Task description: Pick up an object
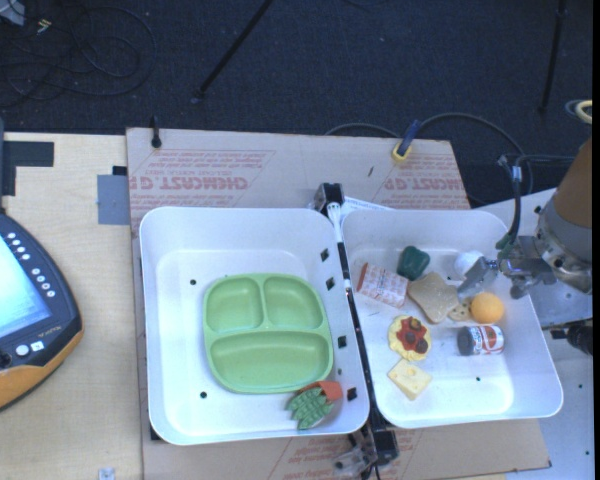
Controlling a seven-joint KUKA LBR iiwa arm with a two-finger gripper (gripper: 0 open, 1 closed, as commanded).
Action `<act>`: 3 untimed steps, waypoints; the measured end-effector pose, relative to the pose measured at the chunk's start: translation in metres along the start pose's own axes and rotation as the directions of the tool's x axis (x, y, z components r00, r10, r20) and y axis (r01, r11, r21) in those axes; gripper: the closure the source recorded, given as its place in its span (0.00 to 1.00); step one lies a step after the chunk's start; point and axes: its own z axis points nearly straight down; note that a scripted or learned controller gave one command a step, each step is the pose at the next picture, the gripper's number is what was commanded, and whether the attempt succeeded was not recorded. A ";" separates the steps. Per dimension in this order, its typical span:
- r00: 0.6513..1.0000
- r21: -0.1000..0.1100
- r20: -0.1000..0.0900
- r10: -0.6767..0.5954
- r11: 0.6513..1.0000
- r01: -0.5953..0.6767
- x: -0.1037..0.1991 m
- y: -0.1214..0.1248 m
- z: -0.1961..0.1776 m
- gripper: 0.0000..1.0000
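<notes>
Here, pincer (477,281) low beside the orange (487,308).

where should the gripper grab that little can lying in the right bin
Grip the small can across its round body, coming straight down from above. It lies on its side with its long axis left-right, so the fingers should close front-to-back. The orange ball sits close behind.

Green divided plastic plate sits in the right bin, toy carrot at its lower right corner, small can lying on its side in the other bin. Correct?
One thing is off: the green divided plastic plate sits in the left white bin, not the right. The camera view shows it. The rest holds: the toy carrot lies at its lower right corner, and the small can lies on its side in the right white bin.
</notes>
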 end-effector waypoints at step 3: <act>1.000 -0.005 -0.004 -0.004 1.000 0.004 -0.017 0.088 0.102 1.00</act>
